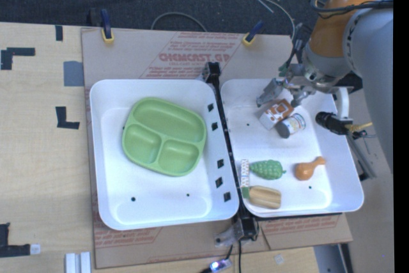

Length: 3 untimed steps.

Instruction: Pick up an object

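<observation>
Bread-like tan roll sits at the near edge of the right bin, closest to the lens.

Landmark for all positions: the black divider where the two bins meet.

Largest first. Cardboard sheet under everything, clamped at the far corners. Left bin, left of the divider, holds a green compartment plate, flat, roughly centred. Right bin, right of the divider, holds four small items.

Arm reaches in from the far right, well away from the divider, wrist over the far part of the right bin. Gripper hangs low just above a small can with a brown-and-white label, lying on its side, midway across the bin from the divider. Whether the pincer is apart or together I cannot tell; the wrist hides it.

Smaller things: green bumpy fruit just right of the divider; orange pear-shaped toy further right; tan roll nearer, beside the divider.

Judgement: approach step, can as likely target, not visibly grasped. Next move calls for dropping squarely over the can's round body and closing across it; a lying can may roll away.
</observation>
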Available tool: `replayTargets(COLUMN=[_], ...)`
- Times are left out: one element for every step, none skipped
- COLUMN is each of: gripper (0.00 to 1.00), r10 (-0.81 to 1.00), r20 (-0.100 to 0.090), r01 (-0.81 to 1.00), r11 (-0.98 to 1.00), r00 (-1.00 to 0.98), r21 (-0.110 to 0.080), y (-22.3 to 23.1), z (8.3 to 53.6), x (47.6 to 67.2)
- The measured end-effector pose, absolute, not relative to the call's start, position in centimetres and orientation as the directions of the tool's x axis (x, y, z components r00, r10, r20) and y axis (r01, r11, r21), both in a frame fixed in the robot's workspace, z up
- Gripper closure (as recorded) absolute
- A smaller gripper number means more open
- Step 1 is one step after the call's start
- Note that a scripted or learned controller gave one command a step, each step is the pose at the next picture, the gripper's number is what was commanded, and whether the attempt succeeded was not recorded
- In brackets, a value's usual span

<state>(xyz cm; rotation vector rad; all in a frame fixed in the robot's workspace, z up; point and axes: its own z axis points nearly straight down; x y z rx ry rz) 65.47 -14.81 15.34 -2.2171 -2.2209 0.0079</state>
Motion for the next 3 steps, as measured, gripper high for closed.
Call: replayTargets(gripper=[0.00, 1.00, 1.00], r10=[1.000, 1.000, 1.000], r20=[-0.008, -0.009, 0.000], r01=[1.000, 1.000, 1.000], r11=[0.002, 0.004, 0.002], r00=[-0.002, -0.003, -0.002], r21=[0.005, 0.016, 0.002], y=[-14.5, -14.5, -14.3], z=[11.1, 12.7, 16.9], x=[66.3, 66.6, 66.5])
